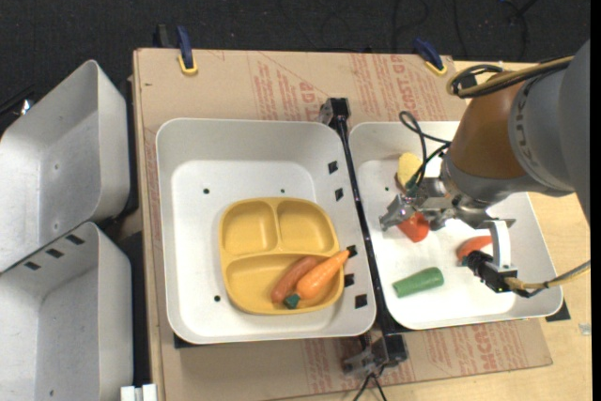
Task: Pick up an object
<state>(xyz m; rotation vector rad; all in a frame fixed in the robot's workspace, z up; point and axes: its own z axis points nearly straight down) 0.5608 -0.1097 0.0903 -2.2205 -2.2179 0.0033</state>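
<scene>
Red object [414,227] sits mid-bin in the right bin [540,230] at the fingers [399,211] — grasping or not, cannot tell — green cylinder [417,282] lies nearer the front rim

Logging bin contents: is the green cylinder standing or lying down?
Lying down: the green cylinder rests on its side on the right bin's floor.

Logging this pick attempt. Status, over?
Gripper low in right bin, at a red object; grasp unconfirmed. Green cylinder lies free nearby. Yellow item close behind the wrist.
</scene>
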